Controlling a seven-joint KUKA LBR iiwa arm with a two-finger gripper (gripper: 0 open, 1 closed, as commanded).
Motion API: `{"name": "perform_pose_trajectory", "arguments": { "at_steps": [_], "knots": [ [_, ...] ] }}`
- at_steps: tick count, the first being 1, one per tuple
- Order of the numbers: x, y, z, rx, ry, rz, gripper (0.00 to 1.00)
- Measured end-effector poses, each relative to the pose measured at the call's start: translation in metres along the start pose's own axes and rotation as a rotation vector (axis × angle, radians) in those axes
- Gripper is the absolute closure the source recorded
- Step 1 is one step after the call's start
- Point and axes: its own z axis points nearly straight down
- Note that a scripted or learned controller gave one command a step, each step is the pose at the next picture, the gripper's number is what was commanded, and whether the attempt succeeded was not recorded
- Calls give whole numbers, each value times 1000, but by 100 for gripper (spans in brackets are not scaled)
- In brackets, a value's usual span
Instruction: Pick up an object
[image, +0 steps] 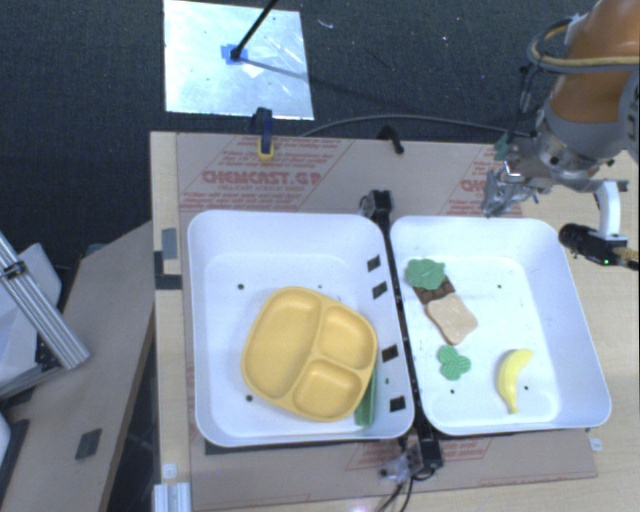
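Nothing is picked yet: the candidates all lie in the right bin (578, 300). A yellow banana (513, 377) rests near its front right corner, a tan slice of bread (452, 320) sits mid-bin on a brown piece just beside a green leafy toy (426, 272), and a smaller green broccoli-like piece (453, 363) lies between bread and front wall. The left bin (215, 300) holds a yellow divided tray (309, 352) with a green sliver at its front right edge. My gripper (503, 190) hangs above the back rim of the right bin, well apart from every item, holding nothing. Choosing a target, descending, closing and lifting all remain, by my reckoning.
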Motion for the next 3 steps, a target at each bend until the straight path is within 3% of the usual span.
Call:
{"name": "perform_pose_trajectory", "arguments": {
  "at_steps": [3],
  "knots": [
    [156,7,25,-1,1,-1,100]
  ]
}}
